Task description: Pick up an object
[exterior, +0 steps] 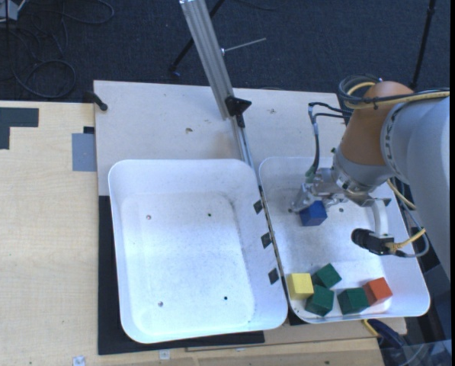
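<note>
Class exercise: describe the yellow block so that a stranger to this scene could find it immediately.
Look in the right-hand shallow white bin, at its near edge, where small blocks cluster. The small yellow cube sits leftmost, next to the divider between bins. It is the only yellow one; its neighbours are green and orange-red.

Two shallow white plastic bins, left (128,204) and right (410,300), smooth with a soft sheen. Pale wooden bench top (36,227), matt, faintly grained. Slanted ribbed aluminium rail (210,56), dull metallic. Small blue block (313,215) and neighbouring coloured blocks, matt. Grey arm casing (421,139), smooth, semi-gloss.
</note>
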You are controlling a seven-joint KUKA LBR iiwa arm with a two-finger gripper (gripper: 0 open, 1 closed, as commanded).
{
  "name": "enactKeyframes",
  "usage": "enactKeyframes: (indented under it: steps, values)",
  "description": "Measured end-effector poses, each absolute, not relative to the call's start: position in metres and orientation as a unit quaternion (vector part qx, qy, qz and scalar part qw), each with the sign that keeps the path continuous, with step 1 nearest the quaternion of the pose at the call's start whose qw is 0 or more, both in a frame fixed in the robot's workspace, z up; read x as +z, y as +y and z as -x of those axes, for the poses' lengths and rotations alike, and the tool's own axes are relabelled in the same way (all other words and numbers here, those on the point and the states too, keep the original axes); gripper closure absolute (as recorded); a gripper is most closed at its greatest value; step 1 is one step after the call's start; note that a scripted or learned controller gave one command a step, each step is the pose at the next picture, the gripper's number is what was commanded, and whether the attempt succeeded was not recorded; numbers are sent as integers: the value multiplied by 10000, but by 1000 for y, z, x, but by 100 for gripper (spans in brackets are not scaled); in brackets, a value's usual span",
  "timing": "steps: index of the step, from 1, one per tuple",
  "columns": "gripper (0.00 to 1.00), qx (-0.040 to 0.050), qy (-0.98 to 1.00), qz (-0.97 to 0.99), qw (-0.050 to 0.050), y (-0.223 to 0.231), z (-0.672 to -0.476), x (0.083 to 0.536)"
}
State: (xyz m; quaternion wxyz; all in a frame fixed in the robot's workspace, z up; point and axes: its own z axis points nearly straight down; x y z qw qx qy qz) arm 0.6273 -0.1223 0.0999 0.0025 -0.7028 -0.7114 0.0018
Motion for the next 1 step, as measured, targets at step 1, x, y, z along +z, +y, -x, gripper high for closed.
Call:
enactKeyframes:
  steps: [1]
  values:
    - [100,-29,-7090,7052,-12,-49,-643,195]
